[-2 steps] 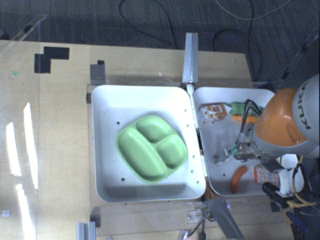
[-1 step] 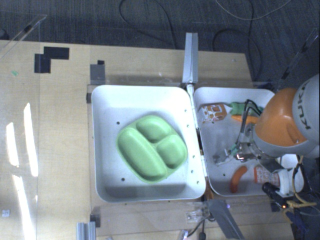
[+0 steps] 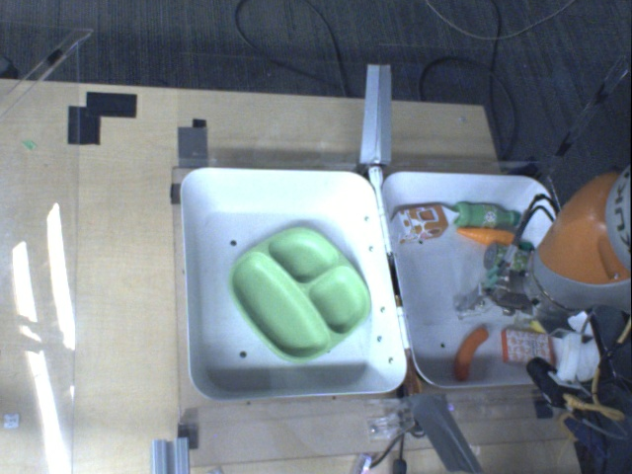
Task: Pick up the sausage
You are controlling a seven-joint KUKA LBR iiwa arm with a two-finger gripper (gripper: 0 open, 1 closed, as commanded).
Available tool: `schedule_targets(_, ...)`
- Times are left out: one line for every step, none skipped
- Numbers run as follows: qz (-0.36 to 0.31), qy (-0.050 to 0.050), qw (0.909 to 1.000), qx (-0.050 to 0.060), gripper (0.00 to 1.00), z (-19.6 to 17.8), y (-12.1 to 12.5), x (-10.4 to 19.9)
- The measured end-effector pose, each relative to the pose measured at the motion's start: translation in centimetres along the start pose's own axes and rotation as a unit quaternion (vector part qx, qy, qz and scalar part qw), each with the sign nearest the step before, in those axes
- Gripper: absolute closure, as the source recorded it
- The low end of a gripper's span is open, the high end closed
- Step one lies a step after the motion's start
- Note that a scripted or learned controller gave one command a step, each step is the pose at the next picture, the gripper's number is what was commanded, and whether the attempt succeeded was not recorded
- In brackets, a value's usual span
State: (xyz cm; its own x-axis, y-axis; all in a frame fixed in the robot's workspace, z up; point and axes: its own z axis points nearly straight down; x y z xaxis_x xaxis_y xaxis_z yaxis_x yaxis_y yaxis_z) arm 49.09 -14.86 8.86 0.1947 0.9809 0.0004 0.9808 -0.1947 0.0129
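The sausage (image 3: pixel 471 352), a short orange-red curved piece, lies near the front edge of the right bin (image 3: pixel 434 358). My gripper (image 3: pixel 491 292) hangs over the middle of that bin, just behind the sausage and slightly to its right, apart from it. The arm's orange band (image 3: pixel 591 235) reaches in from the right and hides the bin's right side.
A red-and-white bottle (image 3: pixel 528 345) lies right of the sausage. At the back of the right bin are a brown-white packet (image 3: pixel 425 222), a green bottle (image 3: pixel 486 212) and a carrot (image 3: pixel 486 235). The left bin (image 3: pixel 207 265) holds a green divided plate (image 3: pixel 299 290).
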Motion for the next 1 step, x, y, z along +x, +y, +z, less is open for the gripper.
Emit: schedule_targets(-0.007,0.001,1.0000,-0.001,0.00,-0.04,-1.15,6.18)
